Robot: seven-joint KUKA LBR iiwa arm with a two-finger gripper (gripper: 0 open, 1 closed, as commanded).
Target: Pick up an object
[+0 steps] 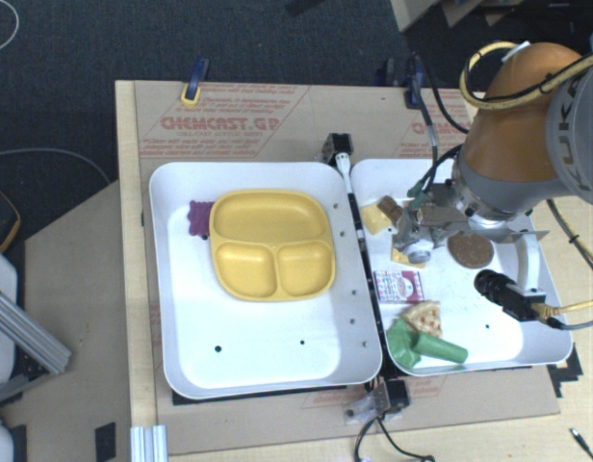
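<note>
Small food toys lie in the right white bin (pixel 556 346), under and around the gripper (pixel 419 243).

A pale yellow cheese-like piece (pixel 374 218) lies just left of the gripper, a brown round cookie (pixel 470 250) just right of it. Below lie a pink-and-white packet (pixel 398 285), a pizza slice (pixel 424 317) and a green pepper-like toy (pixel 424 345). I cannot tell how the claw stands.

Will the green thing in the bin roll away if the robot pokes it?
Probably. The green thing looks rounded and long like a cylinder, so a sideways push may roll it. It looks smooth, perhaps slippery. The bin's rim beside it should stop it.
</note>
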